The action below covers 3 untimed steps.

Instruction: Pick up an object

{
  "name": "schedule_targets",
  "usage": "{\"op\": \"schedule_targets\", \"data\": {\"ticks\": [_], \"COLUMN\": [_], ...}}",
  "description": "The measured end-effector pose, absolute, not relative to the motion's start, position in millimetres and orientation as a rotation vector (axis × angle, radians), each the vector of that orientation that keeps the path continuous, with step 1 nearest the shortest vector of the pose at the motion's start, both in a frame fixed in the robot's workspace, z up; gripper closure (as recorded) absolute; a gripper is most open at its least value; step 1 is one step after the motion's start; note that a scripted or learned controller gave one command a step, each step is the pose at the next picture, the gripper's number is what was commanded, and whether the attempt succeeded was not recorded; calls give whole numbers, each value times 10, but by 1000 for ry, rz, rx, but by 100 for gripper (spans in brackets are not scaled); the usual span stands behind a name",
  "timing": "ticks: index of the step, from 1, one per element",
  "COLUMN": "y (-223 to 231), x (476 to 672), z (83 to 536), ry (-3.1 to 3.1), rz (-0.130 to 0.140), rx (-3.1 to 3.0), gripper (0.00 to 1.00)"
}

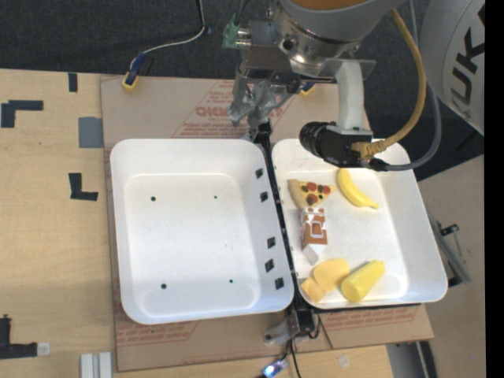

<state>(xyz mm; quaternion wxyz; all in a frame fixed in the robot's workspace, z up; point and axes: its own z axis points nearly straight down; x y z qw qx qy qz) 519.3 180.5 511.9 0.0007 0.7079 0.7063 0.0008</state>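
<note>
White right bin (409, 211) is seen holding a pizza slice (309, 192), banana (356, 189), brown block (314, 228), yellow wedge (324, 277) and yellow cylinder (362, 280). Gripper (256, 115) is poised above the bins' far edge, nothing gripped; finger state cannot be told.

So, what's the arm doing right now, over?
Gripper up over far rim between bins, nothing held. Banana, pizza slice lying in right bin. Nothing blocking.

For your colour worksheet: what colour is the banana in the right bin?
Yellow banana, camera view.
</note>
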Motion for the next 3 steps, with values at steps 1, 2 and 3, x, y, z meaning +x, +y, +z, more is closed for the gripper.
{"op": "schedule_targets", "data": {"ticks": [1,2,3], "y": [1048,99,-710], "x": [5291,4816,4836], "z": [5362,5353,5347], "ry": [2212,2212,2213], "rz": [1,-2,-3], "rx": [2227,2230,2228], "gripper": [100,100,100]}}
